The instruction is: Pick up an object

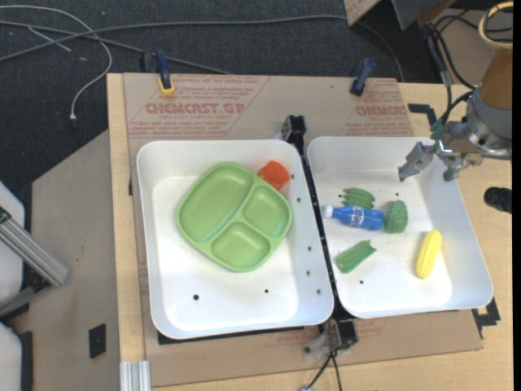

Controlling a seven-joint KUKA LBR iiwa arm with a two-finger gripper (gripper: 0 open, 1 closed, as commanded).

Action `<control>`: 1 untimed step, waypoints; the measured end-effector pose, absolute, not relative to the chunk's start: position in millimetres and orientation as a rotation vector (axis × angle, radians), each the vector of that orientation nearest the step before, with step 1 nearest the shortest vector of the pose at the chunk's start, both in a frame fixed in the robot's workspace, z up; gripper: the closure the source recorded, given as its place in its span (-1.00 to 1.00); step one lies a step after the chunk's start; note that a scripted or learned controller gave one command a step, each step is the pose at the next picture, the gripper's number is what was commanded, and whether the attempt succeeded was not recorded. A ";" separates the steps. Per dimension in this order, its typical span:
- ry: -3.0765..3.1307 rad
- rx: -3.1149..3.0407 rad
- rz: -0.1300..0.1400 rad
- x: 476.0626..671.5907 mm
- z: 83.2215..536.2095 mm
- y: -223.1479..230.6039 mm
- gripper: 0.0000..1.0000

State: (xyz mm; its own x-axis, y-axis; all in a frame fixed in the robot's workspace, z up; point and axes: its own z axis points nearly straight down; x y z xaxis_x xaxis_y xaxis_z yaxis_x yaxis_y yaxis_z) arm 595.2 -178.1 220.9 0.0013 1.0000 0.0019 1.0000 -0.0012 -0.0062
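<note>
Camera view: gripper (431,163) hangs at upper right of frame, over the top-right corner of the right bin (468,287), well apart from every obj. Biggest risk from here, IMO: targets in that bin sit bunched up. The blue bottle (356,217) lies touching or nearly touching the green broccoli-like piece (396,217), w/ a green veg (358,196) just above and another green piece (355,256) just below, so a straight descent into that cluster could catch two things at once, or one finger lands on top of a neighbour & shoves the target away. Bottle is round & lying on its side, prob rolls if pinched off-centre. Yellow corn (428,253) at lower right of the bin sits alone, looks the cleaner pick, tho it's near the bin wall, so a finger could clip the rim. In the left bin (155,218), the green divided plate (234,216) is flat & wide, poor grip; orange obj (275,173) touches its upper edge. Jaws: the two fingers look spread apart, nothing between them, touching nothing.
</note>
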 end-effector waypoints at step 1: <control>-2.218 -2.217 0.003 595.2 178.2 -173.7 -1.00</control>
